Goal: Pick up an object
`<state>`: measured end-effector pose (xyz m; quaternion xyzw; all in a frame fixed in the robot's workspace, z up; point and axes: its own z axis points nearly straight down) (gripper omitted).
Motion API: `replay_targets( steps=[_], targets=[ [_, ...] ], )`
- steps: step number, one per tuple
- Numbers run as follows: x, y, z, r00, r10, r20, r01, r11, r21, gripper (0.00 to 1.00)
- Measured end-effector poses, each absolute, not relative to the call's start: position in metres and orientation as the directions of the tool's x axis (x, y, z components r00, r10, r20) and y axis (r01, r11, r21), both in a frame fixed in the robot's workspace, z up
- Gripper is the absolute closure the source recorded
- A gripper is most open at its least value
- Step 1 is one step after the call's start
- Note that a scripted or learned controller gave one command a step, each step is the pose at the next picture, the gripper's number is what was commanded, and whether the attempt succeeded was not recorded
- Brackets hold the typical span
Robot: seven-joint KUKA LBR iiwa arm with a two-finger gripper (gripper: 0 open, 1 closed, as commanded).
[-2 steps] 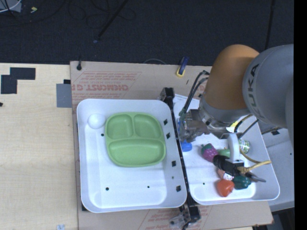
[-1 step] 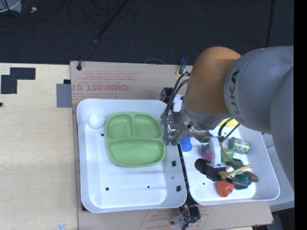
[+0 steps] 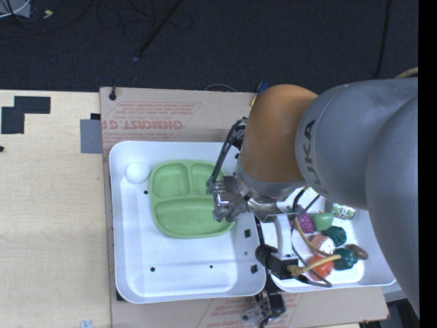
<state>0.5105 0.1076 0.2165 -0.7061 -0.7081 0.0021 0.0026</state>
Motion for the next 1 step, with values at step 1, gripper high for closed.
replay_targets(
  steps=[1],
  targets=[
    [0.51,0.1067,0.2376,-0.001,1.0,0.0,1.0,0.001,-0.002,1.0]
  ],
)
